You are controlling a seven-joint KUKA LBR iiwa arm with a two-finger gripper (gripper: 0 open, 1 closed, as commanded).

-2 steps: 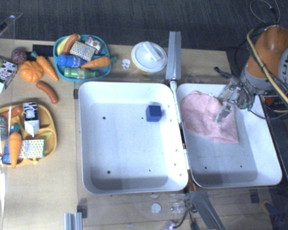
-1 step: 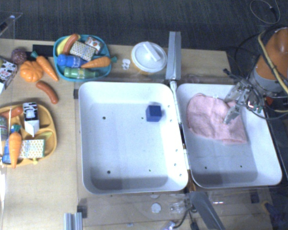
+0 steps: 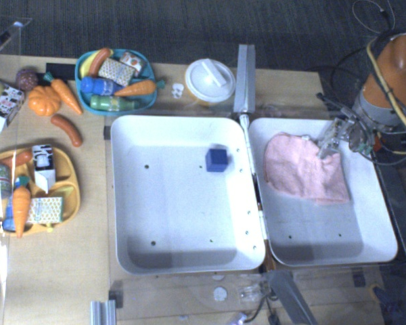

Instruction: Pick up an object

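Note:
A small blue cube [image 3: 217,159] lies in the left white bin [image 3: 142,249], toward its upper right. A crumpled pink cloth [image 3: 303,168] lies in the right white bin [image 3: 325,246], in its upper half. My gripper [image 3: 329,141] hangs at the cloth's upper right edge, low over the bin, its fingers pointing down and left at the fabric. The arm with its orange band [image 3: 392,66] comes in from the upper right.
A blue bowl [image 3: 115,103] of toy food and a white lidded cup [image 3: 210,80] stand behind the left bin. A yellow plate [image 3: 68,202] with toy food sits at the far left, with loose toy vegetables [image 3: 54,100] above it. Cables [image 3: 386,147] run beside the right bin.

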